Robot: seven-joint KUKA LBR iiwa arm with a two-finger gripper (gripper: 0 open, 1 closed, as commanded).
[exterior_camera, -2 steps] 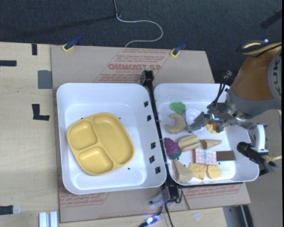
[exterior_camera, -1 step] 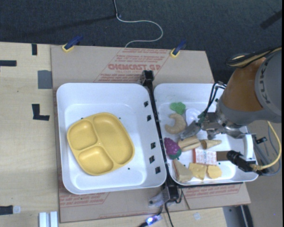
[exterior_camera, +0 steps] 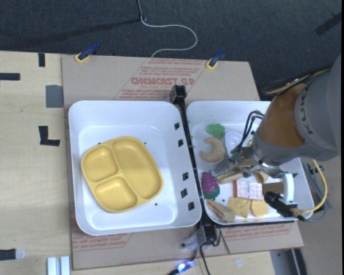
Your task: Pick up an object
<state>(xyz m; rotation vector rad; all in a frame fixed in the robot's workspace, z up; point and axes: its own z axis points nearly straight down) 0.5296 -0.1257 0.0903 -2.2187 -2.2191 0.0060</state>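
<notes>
My gripper [exterior_camera: 230, 169] is low inside the right bin [exterior_camera: 235, 104], in the middle of its pile of toy food. A tan croissant [exterior_camera: 214, 149] lies just up and left of it, with a green piece [exterior_camera: 215, 130] beyond. A purple eggplant-like piece [exterior_camera: 209, 184] sits left of and below the gripper. Below it are a red-and-white packet [exterior_camera: 249, 189], a yellow cheese wedge [exterior_camera: 239, 206] and a small round yellow piece [exterior_camera: 260, 209]. The arm's grey and orange wrist [exterior_camera: 284, 125] hides the bin's right part. Nothing is visibly lifted.
The left bin [exterior_camera: 126, 109] holds a yellow divided plate [exterior_camera: 121, 173]. A tan sandwich-like piece [exterior_camera: 219, 211] lies at the right bin's front left corner. A black divider [exterior_camera: 186, 153] runs between the bins. Both rest on cardboard [exterior_camera: 160, 79].
</notes>
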